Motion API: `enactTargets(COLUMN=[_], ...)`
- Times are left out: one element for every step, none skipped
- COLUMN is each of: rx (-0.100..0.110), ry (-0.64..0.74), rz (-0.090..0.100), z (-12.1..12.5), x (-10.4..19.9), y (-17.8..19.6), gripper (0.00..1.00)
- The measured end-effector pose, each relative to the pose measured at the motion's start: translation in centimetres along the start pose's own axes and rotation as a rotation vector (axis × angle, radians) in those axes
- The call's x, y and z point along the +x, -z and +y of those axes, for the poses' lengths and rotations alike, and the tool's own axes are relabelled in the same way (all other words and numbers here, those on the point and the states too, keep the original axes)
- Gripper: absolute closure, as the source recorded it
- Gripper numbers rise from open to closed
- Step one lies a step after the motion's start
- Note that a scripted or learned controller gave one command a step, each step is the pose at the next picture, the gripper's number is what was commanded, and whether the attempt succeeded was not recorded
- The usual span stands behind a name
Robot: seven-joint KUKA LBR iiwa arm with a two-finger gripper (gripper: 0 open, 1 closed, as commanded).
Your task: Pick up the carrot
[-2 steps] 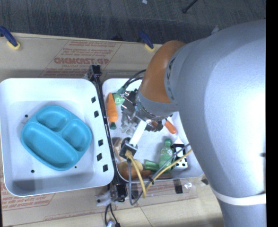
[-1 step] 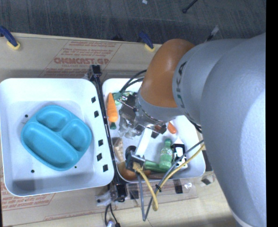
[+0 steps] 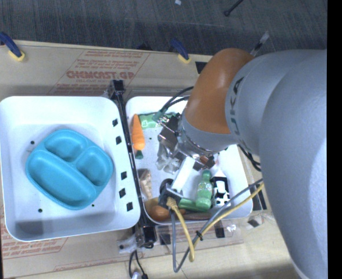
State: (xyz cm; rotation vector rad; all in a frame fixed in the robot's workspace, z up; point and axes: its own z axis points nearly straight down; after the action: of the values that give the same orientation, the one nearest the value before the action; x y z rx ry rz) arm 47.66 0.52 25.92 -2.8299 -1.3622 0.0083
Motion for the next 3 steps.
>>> enactTargets(rx=[0.005, 0.005, 0.009], ry=[-0.371, -0.59, -0.585], rz=[0.001, -0.007, -0.012], z=[0.5, -3.6, -3.6], x=[-0.8, 5.7, 5.7], y=[5.9, 1.7, 2.7], gripper=[1.0, 1.0, 1.0])
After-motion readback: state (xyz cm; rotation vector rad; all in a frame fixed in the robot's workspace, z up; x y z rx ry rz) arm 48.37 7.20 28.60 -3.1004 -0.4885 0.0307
